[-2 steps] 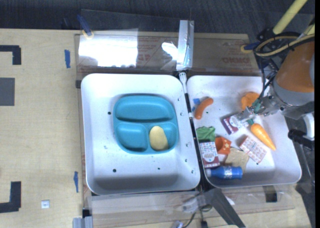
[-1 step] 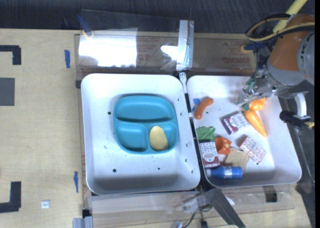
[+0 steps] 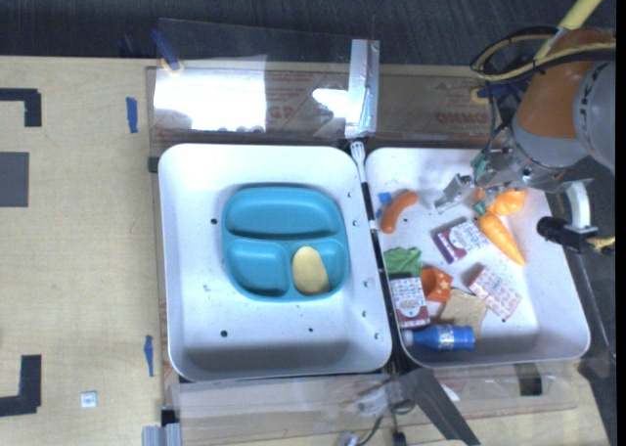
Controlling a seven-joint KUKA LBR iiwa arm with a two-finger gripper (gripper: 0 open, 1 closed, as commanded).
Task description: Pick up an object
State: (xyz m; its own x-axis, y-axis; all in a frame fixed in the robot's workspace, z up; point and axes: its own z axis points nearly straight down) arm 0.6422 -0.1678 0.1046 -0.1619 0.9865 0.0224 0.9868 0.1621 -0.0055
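Lying just beside the gripper: an orange, tapered carrot

Two bins sit side by side. The left bin holds a divided tray with a potato in its near-right compartment. The right bin holds carrots, packets and a bottle at its near edge.

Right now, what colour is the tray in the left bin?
Blue tray, holding a yellow piece; clear in the camera view.
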